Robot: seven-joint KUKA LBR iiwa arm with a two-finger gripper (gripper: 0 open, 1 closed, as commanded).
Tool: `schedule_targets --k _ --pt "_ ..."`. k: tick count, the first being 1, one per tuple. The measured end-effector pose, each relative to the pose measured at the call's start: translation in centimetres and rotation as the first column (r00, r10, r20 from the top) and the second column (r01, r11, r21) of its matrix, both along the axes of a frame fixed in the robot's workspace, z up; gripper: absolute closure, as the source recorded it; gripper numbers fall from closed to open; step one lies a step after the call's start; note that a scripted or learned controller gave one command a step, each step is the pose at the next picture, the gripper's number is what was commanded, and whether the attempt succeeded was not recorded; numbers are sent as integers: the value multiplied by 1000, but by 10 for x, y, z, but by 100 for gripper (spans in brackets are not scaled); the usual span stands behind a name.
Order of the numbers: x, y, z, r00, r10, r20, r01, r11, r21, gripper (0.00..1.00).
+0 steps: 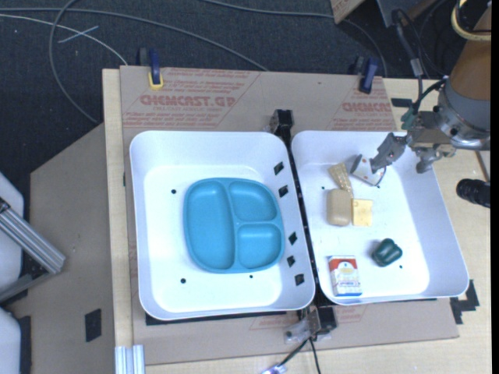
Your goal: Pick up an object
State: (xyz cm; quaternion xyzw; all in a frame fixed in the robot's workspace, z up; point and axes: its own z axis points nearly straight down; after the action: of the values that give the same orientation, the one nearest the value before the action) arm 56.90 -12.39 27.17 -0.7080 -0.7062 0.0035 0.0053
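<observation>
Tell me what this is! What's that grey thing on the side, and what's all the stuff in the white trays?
You are looking down from a camera fixed above a bench. The grey thing reaching in from the picture's right is a robot arm. Its grasping part, the end effector, hovers over the right bin. Nothing can be seen between its fingers. Its job is to pick something up. In that bin lie a tan block, a yellow square piece, a pale cracker-like piece, a dark green lump and a small red and white box. The left bin holds a blue plate with three sections.
</observation>
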Motion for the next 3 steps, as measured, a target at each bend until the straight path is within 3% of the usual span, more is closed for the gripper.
schedule_targets --k 1,3 --pt "2 0 6 1000 2 11 -2 1000 -2 0" --pt "8 -1 -89 1000 3 6 -3 1000 0 0"
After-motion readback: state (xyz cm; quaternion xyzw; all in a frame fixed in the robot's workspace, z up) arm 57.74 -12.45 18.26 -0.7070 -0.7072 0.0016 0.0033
